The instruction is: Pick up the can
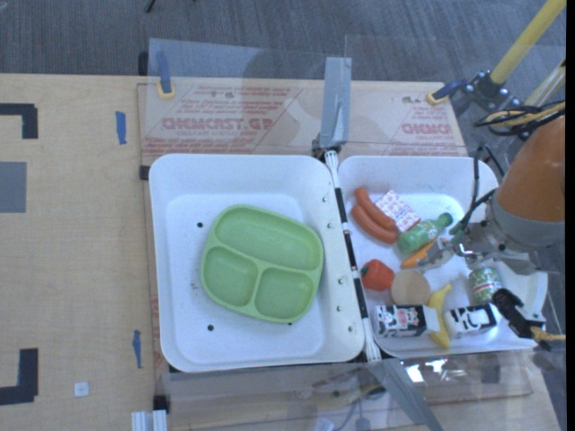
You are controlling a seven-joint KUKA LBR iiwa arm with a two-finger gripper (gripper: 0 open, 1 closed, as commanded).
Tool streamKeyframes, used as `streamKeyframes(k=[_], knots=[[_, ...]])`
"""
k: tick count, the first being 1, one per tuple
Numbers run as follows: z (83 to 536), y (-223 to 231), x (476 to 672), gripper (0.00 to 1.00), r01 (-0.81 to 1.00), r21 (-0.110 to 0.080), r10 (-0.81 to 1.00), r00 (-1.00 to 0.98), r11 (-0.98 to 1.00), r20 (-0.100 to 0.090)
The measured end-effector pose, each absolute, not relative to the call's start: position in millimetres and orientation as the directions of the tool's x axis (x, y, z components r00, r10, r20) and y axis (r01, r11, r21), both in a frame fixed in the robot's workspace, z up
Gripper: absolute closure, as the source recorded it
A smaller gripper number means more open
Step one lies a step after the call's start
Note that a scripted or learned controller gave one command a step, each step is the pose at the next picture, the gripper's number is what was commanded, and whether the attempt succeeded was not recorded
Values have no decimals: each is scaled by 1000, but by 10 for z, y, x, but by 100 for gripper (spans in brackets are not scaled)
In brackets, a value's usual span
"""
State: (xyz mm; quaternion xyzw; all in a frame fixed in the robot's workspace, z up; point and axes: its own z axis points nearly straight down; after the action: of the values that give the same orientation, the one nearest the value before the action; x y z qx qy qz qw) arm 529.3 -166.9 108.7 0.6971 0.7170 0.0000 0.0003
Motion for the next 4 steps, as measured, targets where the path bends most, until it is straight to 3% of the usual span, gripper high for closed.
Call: streamKeyframes(k=[1, 2, 3, 4], knots=[[901, -2136, 5130, 0, 1000, 7, 1000, -5, 5, 14], [898, -2138, 4885, 0, 999, 16, 999, -49, 49, 9], [987, -2177, 4882, 100, 999, 18, 999, -45, 45, -1], [2299, -1547, 4806, 100, 1000, 0, 1000, -15, 15, 0]])
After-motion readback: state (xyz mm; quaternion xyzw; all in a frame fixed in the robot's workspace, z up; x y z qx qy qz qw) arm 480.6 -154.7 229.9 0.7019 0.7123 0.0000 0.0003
